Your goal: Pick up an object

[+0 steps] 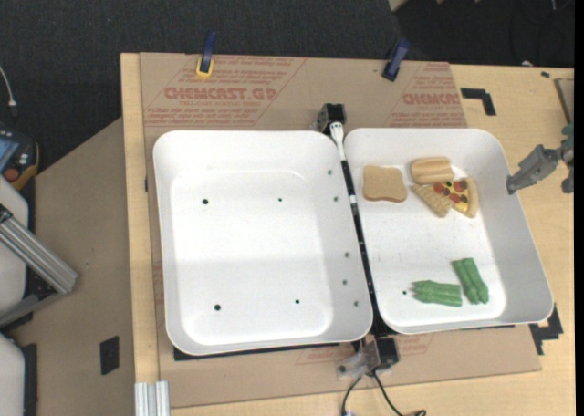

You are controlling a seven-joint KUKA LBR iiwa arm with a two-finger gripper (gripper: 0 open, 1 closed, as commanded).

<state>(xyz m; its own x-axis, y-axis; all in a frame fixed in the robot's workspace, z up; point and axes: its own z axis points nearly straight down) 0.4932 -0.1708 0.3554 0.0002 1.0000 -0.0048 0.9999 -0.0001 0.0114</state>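
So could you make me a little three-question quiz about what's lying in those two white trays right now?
1. True or false: the slice of bread lies in the left bin.
2. Which item sits nearest the right bin's front edge?
A. pizza slice
B. green vegetables
C. bread roll
3. Fill in: the gripper sits at the right bin's ____ edge.

Key:
1. False; it lies in the right bin.
2. B.
3. Right; it is beside the rim, touching none of the food.
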